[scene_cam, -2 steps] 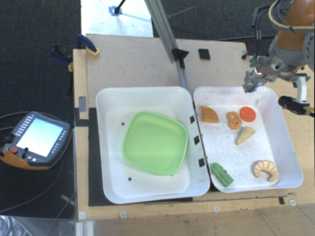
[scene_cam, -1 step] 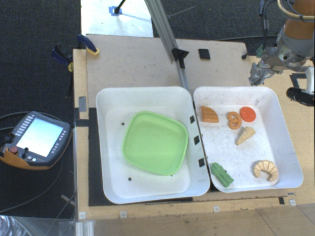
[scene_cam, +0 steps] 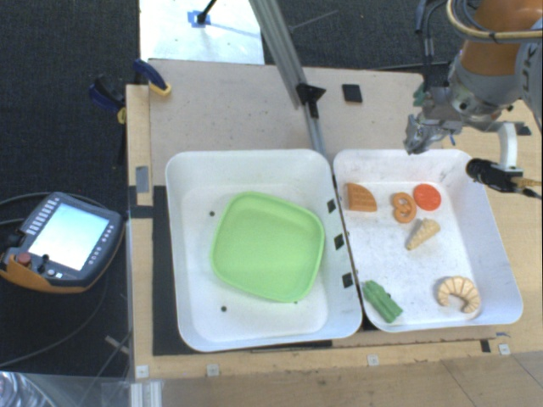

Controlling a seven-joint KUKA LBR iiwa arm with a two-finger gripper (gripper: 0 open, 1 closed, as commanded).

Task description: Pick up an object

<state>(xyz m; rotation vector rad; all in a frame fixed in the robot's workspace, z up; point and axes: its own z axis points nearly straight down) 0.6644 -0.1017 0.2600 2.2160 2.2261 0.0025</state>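
Bench, two white bins; gripper at upper right above right bin, finger state unreadable, nothing visibly held. Croissant, pretzel unpicked.

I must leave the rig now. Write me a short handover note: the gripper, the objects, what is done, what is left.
Gripper: above the far rim of the right bin, nothing seen between its fingers.
Right bin: bread slice, pretzel, red disc, cone, croissant, green block.
Left bin: green plate.
Done: nothing picked yet.
Left: descend, grasp one object, lift it.
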